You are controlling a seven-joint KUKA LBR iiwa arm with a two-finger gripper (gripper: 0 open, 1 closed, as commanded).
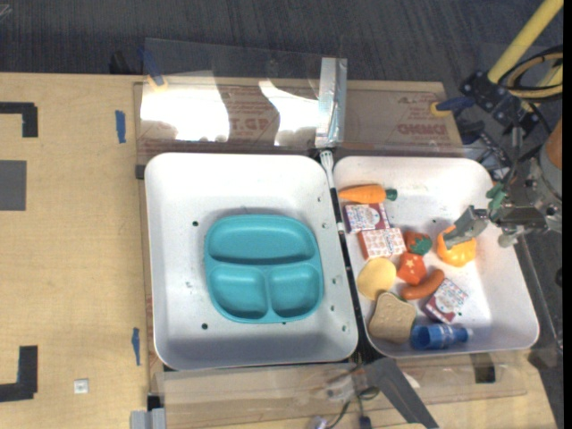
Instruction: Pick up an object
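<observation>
The right bin [500, 324] holds several toy foods: a carrot [362, 193], two small red-and-white cartons [374, 229], a yellow piece [376, 275], a red tomato [410, 267], a sausage [426, 283], a bread slice [391, 318], a blue bottle [439, 335], a red-and-white packet [447, 299] and a yellow-orange pepper [456, 251]. My gripper [467, 224] reaches in from the right edge of this bin. Its tip sits right above the pepper, at the pepper's upper side. Whether it touches the pepper is unclear.
The left bin [170, 195] carries a teal divided plate [264, 266]. A clear plastic sheet and a taped cardboard panel [268, 114] stand behind both bins. Cables and a yellow hose [527, 34] hang at the far right.
</observation>
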